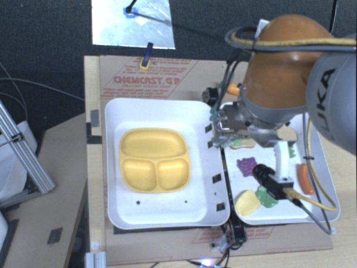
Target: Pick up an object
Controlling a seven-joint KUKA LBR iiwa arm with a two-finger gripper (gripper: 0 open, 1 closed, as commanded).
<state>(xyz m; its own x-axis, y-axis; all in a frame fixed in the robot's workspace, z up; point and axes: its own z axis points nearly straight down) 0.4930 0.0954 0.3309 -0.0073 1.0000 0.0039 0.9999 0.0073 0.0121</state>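
Over the right bin (326, 177), at about 2 o'clock in the camera view, hangs the grey arm (301, 66) with its orange band, its bulk covering the bin's far half. Its gripper (227, 132) is a dark and metallic cluster low on the wrist, close to the wall where the two bins meet. Whether the fingers are spread or pressed together cannot be told; nothing is seen held between them.

Just at 4 o'clock of the gripper lies a small tan piece (242, 144), partly under the wrist. Farther toward 5 o'clock sits a purple toy (246, 165), and beyond it a pale yellow round piece (247, 202) touching a green piece (266, 197). A black cylinder on a cable (272, 183) lies across the green piece. Along the bin's 3 o'clock side rest a white oblong item (283, 156) and an orange sausage-shaped toy (304, 178).

At 9 o'clock of the arm, the left bin (206, 177) carries a yellow divided plate (154, 159) with three compartments. Both bins rest on a cardboard sheet (156, 77) on the tabletop (61, 149).
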